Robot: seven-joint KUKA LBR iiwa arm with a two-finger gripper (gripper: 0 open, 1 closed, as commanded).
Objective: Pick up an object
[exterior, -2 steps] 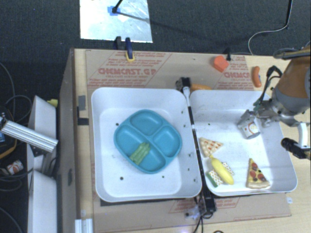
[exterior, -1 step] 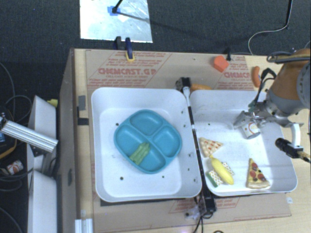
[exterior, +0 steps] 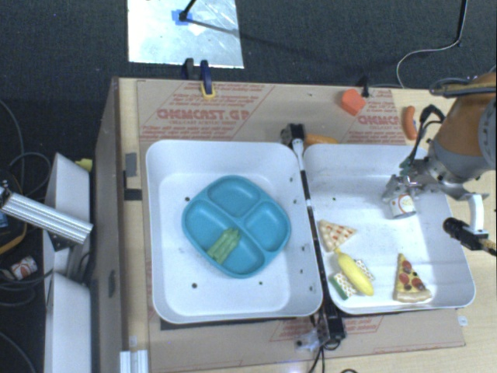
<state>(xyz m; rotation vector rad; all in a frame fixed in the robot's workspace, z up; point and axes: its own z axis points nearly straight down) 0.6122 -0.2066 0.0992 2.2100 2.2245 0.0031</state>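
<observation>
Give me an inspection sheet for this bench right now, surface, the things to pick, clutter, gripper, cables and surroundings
Surface: bench board bearing left bin and right bin side by side.
Job's things: in the right bin, a pizza slice, a banana and a second pizza slice; in the left bin, a blue divided plate with a green piece in its near compartment.
Clutter: orange block and an orange-red piece on the board behind the right bin.
Grippers: gripper low over the right bin's far right part; finger state cannot be told.
Cables: white cable behind the bench; dark cables at left.
Surroundings: shiny sheet on dark floor.
</observation>
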